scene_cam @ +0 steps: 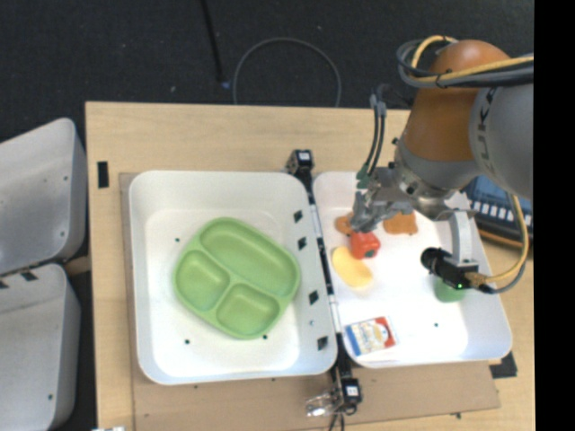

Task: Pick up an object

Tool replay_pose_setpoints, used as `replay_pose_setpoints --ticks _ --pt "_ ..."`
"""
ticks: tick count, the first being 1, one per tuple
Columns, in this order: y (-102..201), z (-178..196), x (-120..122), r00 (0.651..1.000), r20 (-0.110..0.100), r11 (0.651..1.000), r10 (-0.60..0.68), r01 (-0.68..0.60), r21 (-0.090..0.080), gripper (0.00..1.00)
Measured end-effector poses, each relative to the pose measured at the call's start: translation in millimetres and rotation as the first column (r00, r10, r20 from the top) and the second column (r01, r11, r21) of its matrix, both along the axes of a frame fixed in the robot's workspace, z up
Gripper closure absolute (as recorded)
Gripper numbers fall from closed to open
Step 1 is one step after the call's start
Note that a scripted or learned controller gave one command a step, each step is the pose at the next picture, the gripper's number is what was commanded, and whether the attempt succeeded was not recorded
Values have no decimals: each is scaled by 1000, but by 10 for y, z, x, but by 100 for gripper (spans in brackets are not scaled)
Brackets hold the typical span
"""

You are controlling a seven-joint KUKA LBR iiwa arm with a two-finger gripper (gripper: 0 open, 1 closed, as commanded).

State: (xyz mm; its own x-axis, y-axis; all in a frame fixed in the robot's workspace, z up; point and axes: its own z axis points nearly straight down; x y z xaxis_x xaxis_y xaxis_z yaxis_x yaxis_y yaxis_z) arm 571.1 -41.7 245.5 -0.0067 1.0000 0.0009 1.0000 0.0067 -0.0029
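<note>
My gripper (pixel 364 221) hangs over the upper left part of the right bin (pixel 485 330). A small red object (pixel 365 244) sits directly under its tip, touching or nearly touching it. Just beside the gripper lie an orange piece (pixel 344 225) on the left and another orange piece (pixel 402 225) on the right. A yellow rounded object (pixel 352 268) rests below the red one. A white packet with red and blue print (pixel 370 334) lies near the bin's front edge. A green object (pixel 447 289) shows partly at the right.
The left bin (pixel 153 348) holds a green divided plate (pixel 235 277). A ridge with black clips (pixel 316 259) separates the two bins. The arm's grey and orange body (pixel 449 115) covers the right bin's back corner.
</note>
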Motion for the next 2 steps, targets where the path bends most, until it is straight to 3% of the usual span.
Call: replay_pose_setpoints --ticks 1,2 --pt "500 -35 225 1000 3 1000 0 0 -1 100" --pt "1025 -160 289 1000 2 1000 0 0 -1 100"
